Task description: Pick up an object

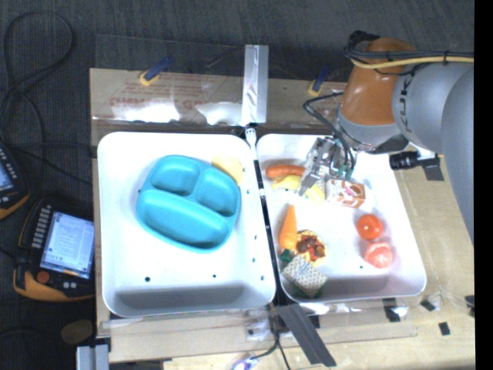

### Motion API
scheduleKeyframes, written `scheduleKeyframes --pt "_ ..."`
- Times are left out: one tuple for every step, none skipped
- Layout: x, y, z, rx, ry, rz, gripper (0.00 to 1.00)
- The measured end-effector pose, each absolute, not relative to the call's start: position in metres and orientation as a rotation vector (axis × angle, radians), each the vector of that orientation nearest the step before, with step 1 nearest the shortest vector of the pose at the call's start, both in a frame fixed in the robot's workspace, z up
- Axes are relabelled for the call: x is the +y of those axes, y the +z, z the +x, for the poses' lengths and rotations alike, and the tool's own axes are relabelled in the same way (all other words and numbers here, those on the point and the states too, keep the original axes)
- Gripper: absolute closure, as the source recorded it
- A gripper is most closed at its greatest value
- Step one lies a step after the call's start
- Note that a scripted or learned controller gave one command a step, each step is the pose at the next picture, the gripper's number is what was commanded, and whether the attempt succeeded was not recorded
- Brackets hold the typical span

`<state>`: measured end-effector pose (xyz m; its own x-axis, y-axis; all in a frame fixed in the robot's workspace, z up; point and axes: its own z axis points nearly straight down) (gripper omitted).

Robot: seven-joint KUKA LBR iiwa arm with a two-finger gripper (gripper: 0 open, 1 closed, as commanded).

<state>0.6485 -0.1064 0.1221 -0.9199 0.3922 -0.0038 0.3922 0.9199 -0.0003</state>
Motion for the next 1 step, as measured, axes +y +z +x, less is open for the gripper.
scheduleKeyframes --pt "-0.0444 0.1842 0.6518 2.947 -0.005 1.081 1.0"
